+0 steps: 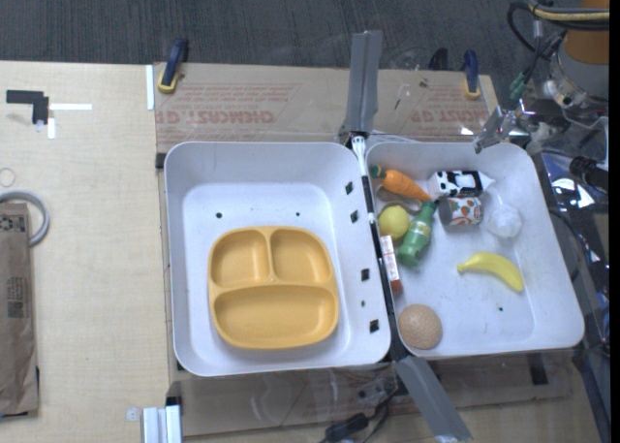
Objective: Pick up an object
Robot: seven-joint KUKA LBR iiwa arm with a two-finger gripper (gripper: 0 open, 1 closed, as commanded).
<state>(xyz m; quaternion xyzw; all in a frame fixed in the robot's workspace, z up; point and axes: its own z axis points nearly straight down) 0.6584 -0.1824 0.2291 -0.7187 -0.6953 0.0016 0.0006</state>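
Two shallow white bins sat side by side on my desk, the left bin (184, 267) and the right bin (552, 325). The left bin carried a yellow plastic plate with three compartments (274, 287), resting toward that bin's near edge.

My claw (499, 128) hung over the far right corner of the right bin, just above its rim, touching none of the things below. Whether it was released or clenched I could not tell from this angle.

The things to pick lay in the right bin. An orange toy carrot (405, 183) lay near the far left corner, with a round yellow lemon (393, 221) just beside it and a green plastic bottle (417, 240) leaning against the lemon. A small black-and-white toy cow (457, 181) stood near the far edge, above a small red-and-white can (464, 211). A crumpled clear wrapper (503, 221) lay beside the can. A yellow banana (492, 269) lay toward the right edge, and a round tan ball (420, 326) sat at the near left corner.
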